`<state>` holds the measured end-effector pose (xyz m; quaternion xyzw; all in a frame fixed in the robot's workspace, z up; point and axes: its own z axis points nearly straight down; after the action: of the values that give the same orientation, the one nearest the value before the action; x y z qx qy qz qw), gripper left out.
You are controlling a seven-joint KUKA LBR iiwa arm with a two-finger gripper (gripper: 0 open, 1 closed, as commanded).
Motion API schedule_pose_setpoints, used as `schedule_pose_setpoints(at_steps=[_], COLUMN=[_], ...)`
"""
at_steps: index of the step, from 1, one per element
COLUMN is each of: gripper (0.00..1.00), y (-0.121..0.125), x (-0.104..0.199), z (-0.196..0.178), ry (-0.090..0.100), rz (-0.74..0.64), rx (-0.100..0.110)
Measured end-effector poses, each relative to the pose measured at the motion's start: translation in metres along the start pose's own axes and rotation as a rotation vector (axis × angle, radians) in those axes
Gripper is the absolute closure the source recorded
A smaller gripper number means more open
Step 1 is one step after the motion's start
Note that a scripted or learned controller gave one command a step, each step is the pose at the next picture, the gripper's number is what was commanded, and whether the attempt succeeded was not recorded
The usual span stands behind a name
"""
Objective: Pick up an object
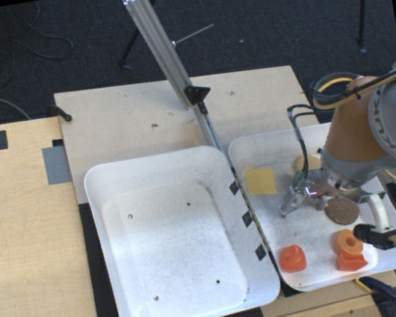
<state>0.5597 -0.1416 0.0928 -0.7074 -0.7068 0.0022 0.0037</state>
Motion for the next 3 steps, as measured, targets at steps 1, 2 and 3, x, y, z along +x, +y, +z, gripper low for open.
schedule_pose_setpoints(at_steps=[1, 2, 3], gripper=[1.00, 1.00, 1.00], y=[0.001, 0.002, 0.010], x=[-0.001, 0.002, 0.009], z=[-0.013, -0.056, -0.106], ry=[-0.001, -0.002, -0.002], rz=[0.006, -0.002, -0.003], rx=[-0.003, -0.010, -0.011])
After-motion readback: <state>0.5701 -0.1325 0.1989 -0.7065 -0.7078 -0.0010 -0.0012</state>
